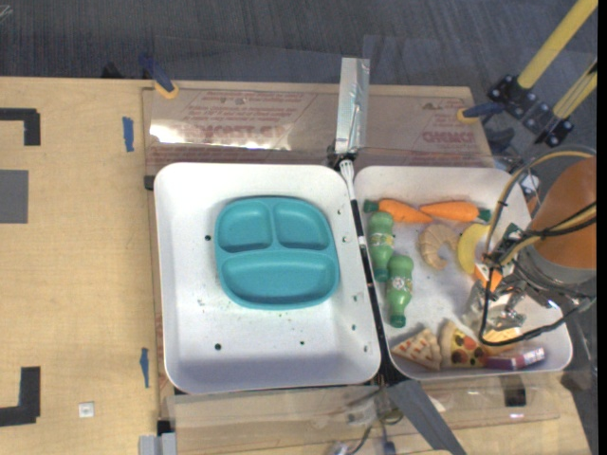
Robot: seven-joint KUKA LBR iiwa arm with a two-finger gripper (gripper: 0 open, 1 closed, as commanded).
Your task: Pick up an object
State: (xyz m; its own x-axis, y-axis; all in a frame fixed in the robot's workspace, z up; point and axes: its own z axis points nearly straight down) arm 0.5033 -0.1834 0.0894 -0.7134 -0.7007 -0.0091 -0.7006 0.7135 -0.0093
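A tan wooden desk (76, 282) over dark carpet (237, 12) bears two white bins (190, 254); the gripper (501, 313) hangs over the right bin (422, 297), grip state unclear.

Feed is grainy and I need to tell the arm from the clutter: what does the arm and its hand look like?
The arm is grey, with a broad orange band above the wrist. Black cables loop from it down toward the hand, which is small, metallic and silvery with dark parts, over the right bin. Finer detail on the hand is too blurred to make out.

Dark grey carpet floor (237, 17) across top of frame, light wood bench (66, 254) filling left side, black tape marks (21, 126) on it.
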